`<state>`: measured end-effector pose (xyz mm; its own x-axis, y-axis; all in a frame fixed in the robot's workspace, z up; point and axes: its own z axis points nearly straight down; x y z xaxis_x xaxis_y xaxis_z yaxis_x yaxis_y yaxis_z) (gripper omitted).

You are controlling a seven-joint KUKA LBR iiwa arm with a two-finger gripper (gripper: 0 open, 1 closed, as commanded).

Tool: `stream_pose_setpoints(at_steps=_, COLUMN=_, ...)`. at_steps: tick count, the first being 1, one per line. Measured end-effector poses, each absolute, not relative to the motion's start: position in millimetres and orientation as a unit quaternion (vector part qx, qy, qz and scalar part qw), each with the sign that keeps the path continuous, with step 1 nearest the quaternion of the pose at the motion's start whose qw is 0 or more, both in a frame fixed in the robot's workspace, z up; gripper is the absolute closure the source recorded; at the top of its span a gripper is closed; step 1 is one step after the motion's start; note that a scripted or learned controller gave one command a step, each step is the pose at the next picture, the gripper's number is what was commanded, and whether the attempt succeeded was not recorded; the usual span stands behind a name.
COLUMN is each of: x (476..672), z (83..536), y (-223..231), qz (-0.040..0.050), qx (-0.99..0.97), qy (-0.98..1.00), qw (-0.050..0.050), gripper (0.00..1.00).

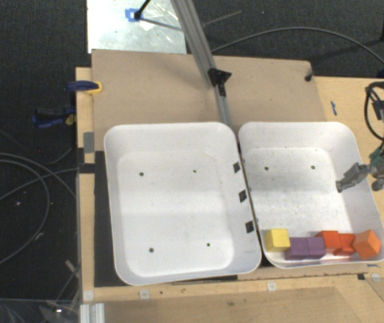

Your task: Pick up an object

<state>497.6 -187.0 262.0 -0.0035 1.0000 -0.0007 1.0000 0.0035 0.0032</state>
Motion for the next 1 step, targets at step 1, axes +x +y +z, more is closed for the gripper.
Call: stream_pose_setpoints(at_steps=1, x=511.7, z=187.2, y=-184.2, qz=-0.0008, qx=0.706, qy=0.708, qw=-0.002, gripper=0.00)
